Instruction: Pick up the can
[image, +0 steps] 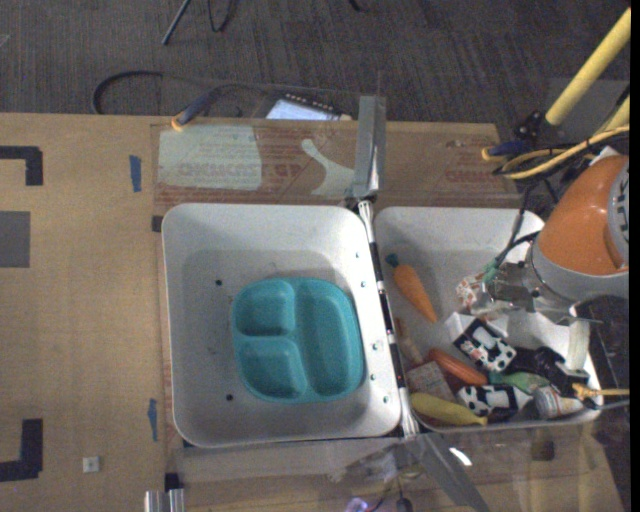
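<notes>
**A:** Which step is this?

**B:** The approach, I'd say. The gripper (507, 290) hangs just to the right of the carrot (414, 292), at about the carrot's height in the view. Nothing visible is in its hold. Whether it's open or closed, I cannot tell; the wrist hides that end.

**A:** And the can?

**B:** My best guess is the can (548, 403) is the small greyish, rounded thing well down and to the right of the carrot, in the clutter along the right bin's (440, 225) near wall. It's blurred, so I can't be sure.

**A:** How does it look?

**B:** Dull grey with a paler end, apparently lying on its side, not upright. No label can be read. Two cow-patterned pieces (486, 346) lie between it and the carrot, crowding it.

**A:** So the next move?

**B:** Travel away from the carrot toward that corner, then a descent lined up across the can's round body. Its neighbours and the wall leave little room, so a slip or a wrong pick seems a real risk.
</notes>
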